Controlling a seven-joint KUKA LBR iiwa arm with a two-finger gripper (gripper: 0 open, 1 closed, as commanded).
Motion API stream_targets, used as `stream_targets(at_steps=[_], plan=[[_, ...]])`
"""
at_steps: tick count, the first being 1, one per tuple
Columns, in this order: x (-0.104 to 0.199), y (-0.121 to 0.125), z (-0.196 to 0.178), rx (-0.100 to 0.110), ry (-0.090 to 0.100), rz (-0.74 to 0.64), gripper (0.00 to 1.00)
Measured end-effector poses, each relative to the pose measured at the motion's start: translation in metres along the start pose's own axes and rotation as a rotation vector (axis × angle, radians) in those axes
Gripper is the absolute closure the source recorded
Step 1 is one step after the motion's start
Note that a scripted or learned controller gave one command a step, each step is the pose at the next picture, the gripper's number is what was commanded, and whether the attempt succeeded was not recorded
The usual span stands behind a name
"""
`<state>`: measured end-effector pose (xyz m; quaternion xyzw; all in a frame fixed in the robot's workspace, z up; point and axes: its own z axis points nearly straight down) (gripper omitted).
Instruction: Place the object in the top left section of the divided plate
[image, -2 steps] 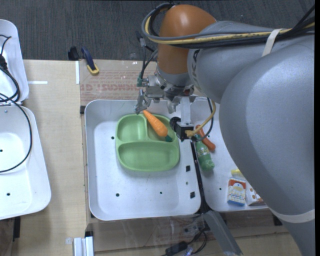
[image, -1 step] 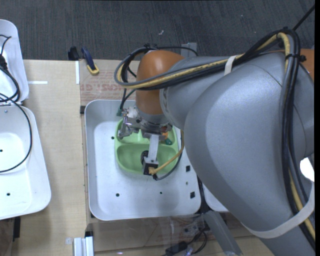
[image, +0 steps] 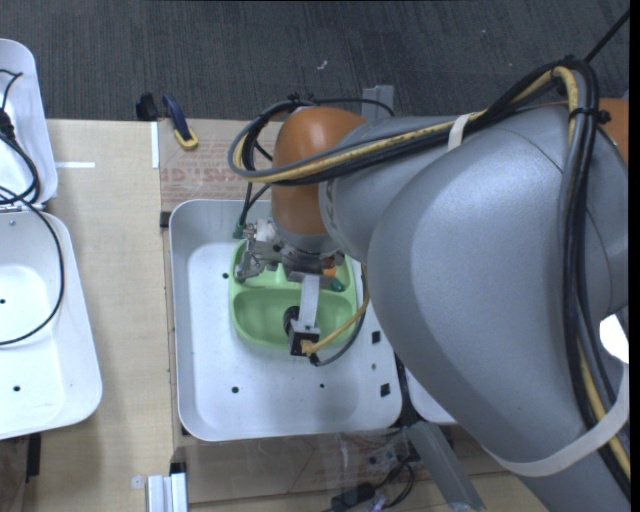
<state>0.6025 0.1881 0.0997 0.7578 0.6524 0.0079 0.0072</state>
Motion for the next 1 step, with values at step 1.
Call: stream_targets(at_steps=[1], plan=[[-0.0059, -0.0001, -0.0066, 0.008, -0.009, 0.007, 1.00]])
